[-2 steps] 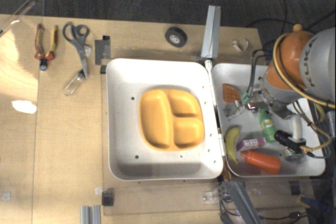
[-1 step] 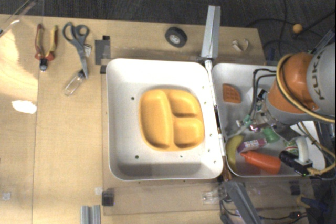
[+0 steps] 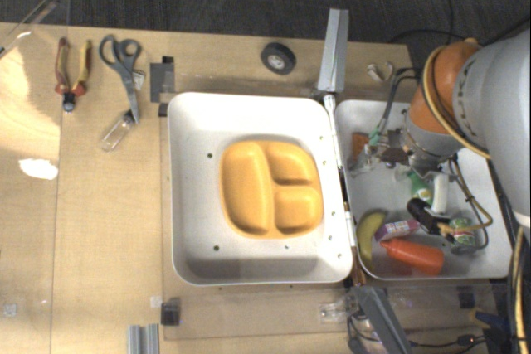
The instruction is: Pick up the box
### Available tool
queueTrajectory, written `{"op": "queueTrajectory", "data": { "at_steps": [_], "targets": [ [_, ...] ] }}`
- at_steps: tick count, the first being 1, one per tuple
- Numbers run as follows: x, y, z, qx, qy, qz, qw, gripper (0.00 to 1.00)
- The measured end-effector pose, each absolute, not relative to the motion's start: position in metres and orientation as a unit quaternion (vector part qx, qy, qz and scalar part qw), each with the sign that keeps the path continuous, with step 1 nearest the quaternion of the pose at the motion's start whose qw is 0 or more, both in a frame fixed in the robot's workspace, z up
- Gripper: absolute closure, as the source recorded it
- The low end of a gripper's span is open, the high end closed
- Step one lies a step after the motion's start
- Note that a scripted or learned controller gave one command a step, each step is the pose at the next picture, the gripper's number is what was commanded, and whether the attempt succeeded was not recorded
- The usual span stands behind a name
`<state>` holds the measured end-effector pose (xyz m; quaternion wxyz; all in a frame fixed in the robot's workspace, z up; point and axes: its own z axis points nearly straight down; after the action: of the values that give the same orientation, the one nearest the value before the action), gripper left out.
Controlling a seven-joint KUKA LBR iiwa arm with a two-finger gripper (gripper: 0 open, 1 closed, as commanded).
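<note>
Gripper (image 3: pixel 423 168) down low over the right bin (image 3: pixel 365 116), tucked under the grey wrist with the orange band, so can't tell if open or closed, and nothing visibly held. Small purple box (image 3: pixel 400 228), or what looks like one, lying near the front of that bin between the banana (image 3: pixel 370 232) and a tangle of dark and green bits (image 3: pixel 448 228), just above the orange-red carrot-ish thing (image 3: pixel 415 255) and apart from the gripper, so pick not done yet, whole grab and lift left to go by the look of it. Middle of that bin mostly hidden under the arm, clutter there too small to name, and over in the left bin (image 3: pixel 191 178) just a yellow divided tray (image 3: pixel 270 186).
</note>
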<state>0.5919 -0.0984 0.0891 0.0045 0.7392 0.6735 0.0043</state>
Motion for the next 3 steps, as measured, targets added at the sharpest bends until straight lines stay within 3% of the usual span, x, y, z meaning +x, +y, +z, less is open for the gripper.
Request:
{"op": "queueTrajectory", "data": {
  "at_steps": [1,2,3],
  "targets": [
    [0.659,-0.121,0.087,0.671,0.741,0.0014,0.003,0.0],
    [0.632,-0.153,0.154,0.53,0.848,0.0017,0.004,0.0],
    [0.609,-0.13,0.103,0.655,0.755,0.0023,0.003,0.0]
  ]
}}
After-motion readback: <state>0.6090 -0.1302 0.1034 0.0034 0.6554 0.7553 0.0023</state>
